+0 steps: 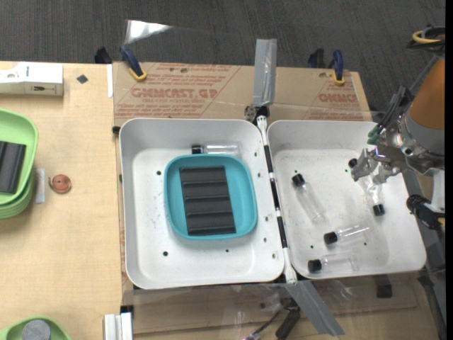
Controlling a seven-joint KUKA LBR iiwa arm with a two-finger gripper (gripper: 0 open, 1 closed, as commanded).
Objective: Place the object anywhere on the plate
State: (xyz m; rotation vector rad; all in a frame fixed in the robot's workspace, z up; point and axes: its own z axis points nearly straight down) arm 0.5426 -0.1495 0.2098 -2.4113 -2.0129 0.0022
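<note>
Single fixed cam high above the bench point(64, 261), tilted down, far enough back to frame both white bins: left bin point(141, 190) at centre, right bin point(396, 253) toward 3 o'clock. Floor at 12 o'clock, arm point(428, 112) entering from 3 o'clock.

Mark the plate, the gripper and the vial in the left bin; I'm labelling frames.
plate point(175, 183): camera view, bare left rim.
gripper point(373, 187): camera view, between fingertips.
vial point(216, 149): camera view, its clear body.

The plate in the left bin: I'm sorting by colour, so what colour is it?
Teal, with a dark ribbed insert; the plate shows in the camera view.
</note>
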